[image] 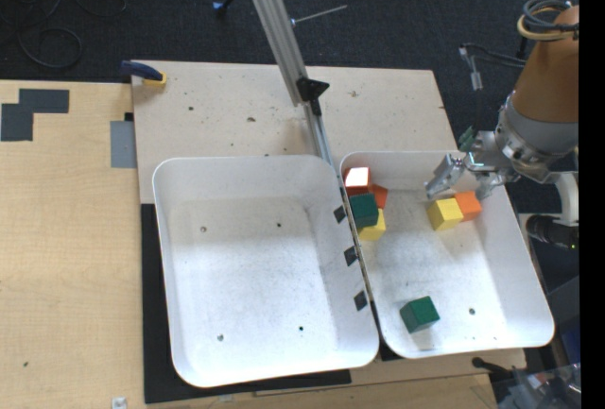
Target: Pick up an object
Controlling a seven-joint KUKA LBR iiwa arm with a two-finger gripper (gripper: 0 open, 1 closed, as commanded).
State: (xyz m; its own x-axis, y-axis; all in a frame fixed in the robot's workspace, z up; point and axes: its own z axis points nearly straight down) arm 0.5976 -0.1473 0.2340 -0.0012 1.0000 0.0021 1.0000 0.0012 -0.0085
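Two grey fingers (440, 178) of the gripper (461, 178) stand spread apart, with nothing between them, above the far part of the right bin (529, 289). Just below and between the finger ends lies a yellow block (442, 213) with an orange block (468, 206) touching its right side; whether the fingertips touch either block cannot be told. The arm's orange band (550, 76) rises at the right edge of the view.

Against the right bin's left wall sits a tight cluster: a white-topped block (356, 177), an orange-red block (379, 195) behind it, a dark green block (363, 208) in front, and a second yellow block (373, 227) touching the green one. A lone green block (419, 313) lies well apart, near the front of the same bin. The left bin (189, 303) adjoins it, and a slanted aluminium bar (276, 20) rises from behind the shared wall.
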